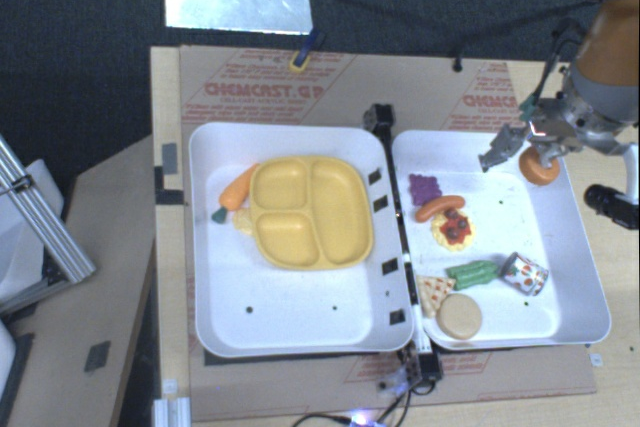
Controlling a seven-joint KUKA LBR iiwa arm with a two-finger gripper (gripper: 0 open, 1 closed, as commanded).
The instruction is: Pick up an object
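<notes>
A: Largest first. The left bin (pixel 215 310) carries a yellow divided plate (pixel 305 212), with a toy carrot (pixel 236 188) lying against the plate's left rim.

B: And the right bin (pixel 570 300)?

A: It holds the small pieces. Near the front edge, a tan round disc (pixel 460 316) sits just beside a pizza slice (pixel 435 292); to their right lie a green pod (pixel 472 270) and a small printed can (pixel 524 273) on its side. Mid-bin there is a yellow-and-red piece (pixel 452 230), a sausage (pixel 441 207) and a purple cluster (pixel 425 186).

B: The gripper (pixel 515 143)?

A: Over the far right corner of the right bin, fingers spread, nothing between them. An orange round piece (pixel 541 168) lies just beside it.

B: Which piece would handle best?

A: Probably all are light, hard plastic toys, stiff and somewhat slick. The sausage looks the easiest to pinch across its narrow width at mid-length. The can may roll, and the disc looks too flat to pinch.
</notes>
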